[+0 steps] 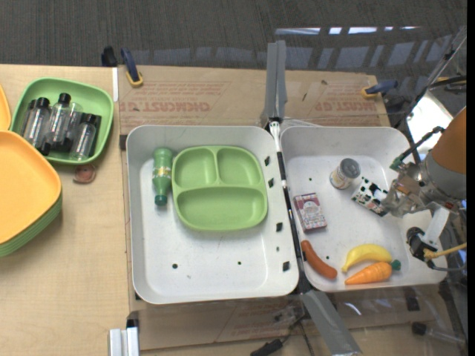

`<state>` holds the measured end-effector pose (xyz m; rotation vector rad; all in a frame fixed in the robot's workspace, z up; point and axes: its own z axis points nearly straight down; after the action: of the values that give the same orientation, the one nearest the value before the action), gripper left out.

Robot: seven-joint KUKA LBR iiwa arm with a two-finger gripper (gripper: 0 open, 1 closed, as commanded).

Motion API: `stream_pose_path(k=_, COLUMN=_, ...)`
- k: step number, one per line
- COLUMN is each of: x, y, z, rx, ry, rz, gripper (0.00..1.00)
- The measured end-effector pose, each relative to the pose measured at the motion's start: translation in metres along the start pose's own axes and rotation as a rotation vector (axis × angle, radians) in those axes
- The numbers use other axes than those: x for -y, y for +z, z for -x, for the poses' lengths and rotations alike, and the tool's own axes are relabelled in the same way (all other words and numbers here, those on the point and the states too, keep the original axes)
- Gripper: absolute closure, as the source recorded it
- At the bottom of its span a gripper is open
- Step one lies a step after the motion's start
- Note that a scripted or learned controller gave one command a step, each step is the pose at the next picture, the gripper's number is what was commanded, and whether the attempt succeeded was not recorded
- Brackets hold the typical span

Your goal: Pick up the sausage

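Brown cardboard covers the bench (pixel 223 99) under two shallow white bins set side by side; dark carpet lies beyond its far edge. Left bin (pixel 148 273): near half bare white floor, open room there. A green divided plate (pixel 220 186) lies in its far half, a green bottle (pixel 162 174) just beside the plate's left rim, close to the bin wall. Right bin (pixel 326 143): far-left corner and centre bare. Grey arm with orange band enters at right; gripper (pixel 401 191) sits low over the bin's right side, touching or just above a black-and-white patterned item (pixel 369 193). Cannot tell how the fingers stand. A small round tin (pixel 345 173) is just left of that item. A red card box (pixel 310 212) lies near the bin's left wall. Sausage (pixel 318 261), reddish, lies slantwise in the near-left corner, close against the wall, well apart from the gripper. A banana (pixel 366 256) and a carrot (pixel 369 274) lie touching, just right of the sausage, between it and the arm.
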<state>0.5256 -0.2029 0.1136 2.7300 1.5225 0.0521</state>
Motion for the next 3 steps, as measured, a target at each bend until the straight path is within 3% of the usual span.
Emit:
stream_pose_path(k=1, x=-0.087, y=-0.006, z=-0.047, rx=0.021, ry=0.144, rz=-0.017, gripper=1.00)
stream_pose_path(k=2, x=-0.025, y=-0.072, z=-0.025, rx=0.028, ry=0.262, rz=-0.031, gripper=1.00)
stream_pose_path(k=3, x=-0.031, y=0.025, z=-0.013, rx=0.033, ry=0.515, rz=-0.028, gripper=1.00)
